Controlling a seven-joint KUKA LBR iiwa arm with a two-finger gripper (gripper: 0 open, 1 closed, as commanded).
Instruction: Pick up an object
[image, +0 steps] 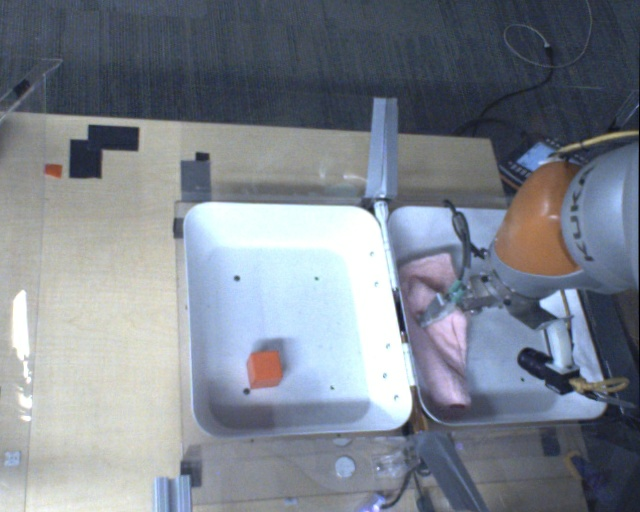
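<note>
Pink cloth (440, 335) lies in the right bin (500, 395), under the jaws (445, 305). I cannot tell if they pinch it. Squeeze one fold tight, then lift slowly.

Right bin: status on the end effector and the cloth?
End effector low in right bin, on pink cloth. Grip state unclear. Orange block alone in left bin. Nothing blocking.

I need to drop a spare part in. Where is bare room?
The left bin is bare except the orange block near its front. The right bin is crowded: pink cloth and the claw over it.
</note>
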